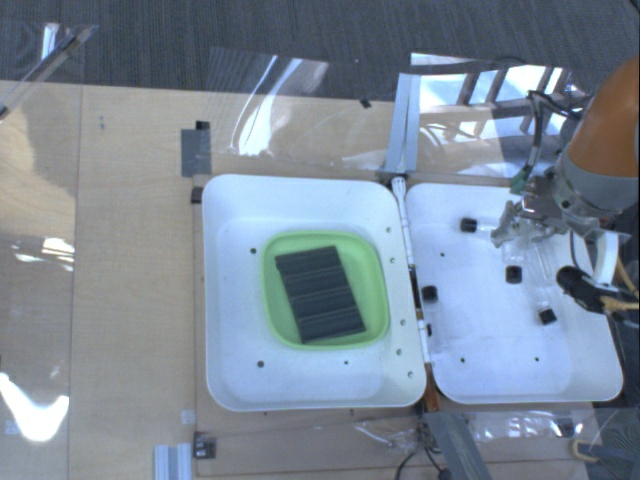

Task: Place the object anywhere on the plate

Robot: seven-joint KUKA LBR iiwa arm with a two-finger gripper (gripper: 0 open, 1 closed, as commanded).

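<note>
So here's what you've got on the bench (110,268): two shallow white bins sitting side by side, touching along the middle seam. The left bin (230,268) has the green plate (376,273) in it, roughly in the middle. The object (318,293), a dark grey ribbed block, is lying flat on that plate. It's turned a bit off square from the plate's sides, and it looks to sit fully inside the green rim, so going by how things lie, you can call it placed.

Your arm (610,133) comes in from the right, with the orange band hanging over the far right corner of the right bin (500,363). The gripper (518,224) sits over the upper part of that right bin, well apart from the plate and the block. Honestly, you can't tell from this angle whether it's open or closed, it's just a small shiny jumble down there. Nothing visible looks held in it.

You'll also spot four small black bits on the right bin's floor: one (467,225) just left of the gripper, one (513,274) just below it, one (429,293) near the seam between the bins, and one (546,316) further toward the near right
</note>
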